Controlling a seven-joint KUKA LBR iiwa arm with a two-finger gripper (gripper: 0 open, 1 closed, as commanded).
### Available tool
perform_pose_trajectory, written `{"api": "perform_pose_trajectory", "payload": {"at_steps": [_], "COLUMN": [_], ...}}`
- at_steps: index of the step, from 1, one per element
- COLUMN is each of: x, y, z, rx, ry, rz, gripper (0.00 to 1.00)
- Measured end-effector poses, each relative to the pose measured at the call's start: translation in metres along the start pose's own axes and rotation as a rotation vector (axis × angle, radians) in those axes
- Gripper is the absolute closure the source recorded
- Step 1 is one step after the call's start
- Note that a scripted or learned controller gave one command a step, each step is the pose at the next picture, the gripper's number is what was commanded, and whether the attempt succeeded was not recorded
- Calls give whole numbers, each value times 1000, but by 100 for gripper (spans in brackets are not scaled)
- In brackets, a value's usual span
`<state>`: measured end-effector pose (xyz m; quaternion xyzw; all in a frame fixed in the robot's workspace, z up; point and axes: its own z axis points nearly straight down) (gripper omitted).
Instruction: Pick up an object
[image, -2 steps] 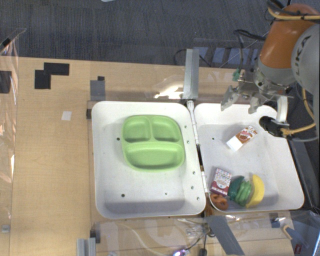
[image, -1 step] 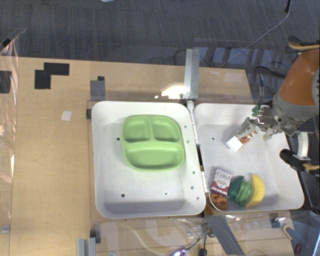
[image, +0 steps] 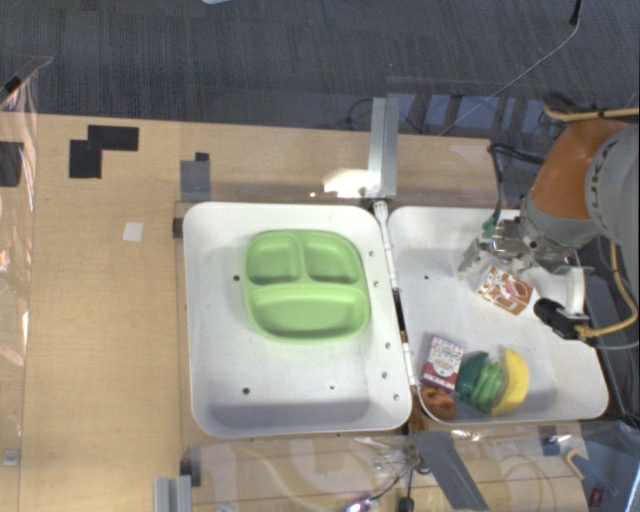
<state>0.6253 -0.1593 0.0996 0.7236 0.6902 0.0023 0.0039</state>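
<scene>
**Claw sitting right on a snack packet in the right-hand bin**

No readable writing anywhere, honestly. The small white packet (image: 505, 291) has orange-red print on it and the little red carton (image: 443, 361) has a pale label, but both are too blurry to make out a brand.

Counting things: two white bins, the left bin (image: 215, 300) and the right bin (image: 440, 260), side by side on the desk (image: 90, 330). One green divided plate (image: 305, 284) with three compartments, sitting in the left bin, well away from the claw. In the right bin there's the one packet, the one carton, one green pepper-looking toy (image: 483, 380), one yellow banana (image: 514, 380), and one brownish round thing (image: 438, 401) by the bin's near wall. Those last four are bunched together, toward the camera from the claw.

The claw (image: 500, 252) is down at the far edge of the packet, seemingly touching it. I can't tell whether it's apart or together, or actually gripping anything.
</scene>
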Motion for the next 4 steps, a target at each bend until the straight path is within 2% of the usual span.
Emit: {"api": "perform_pose_trajectory", "payload": {"at_steps": [1, 2, 3, 4], "x": [-32, -32, -18, 31], "y": [-28, -26, -10, 6], "z": [9, -3, 9, -86], "rx": [-6, -11, -5, 2], "ry": [-1, -1, -2, 2], "rz": [-134, -135, -156, -27], "gripper": [0, 100, 100, 100]}}
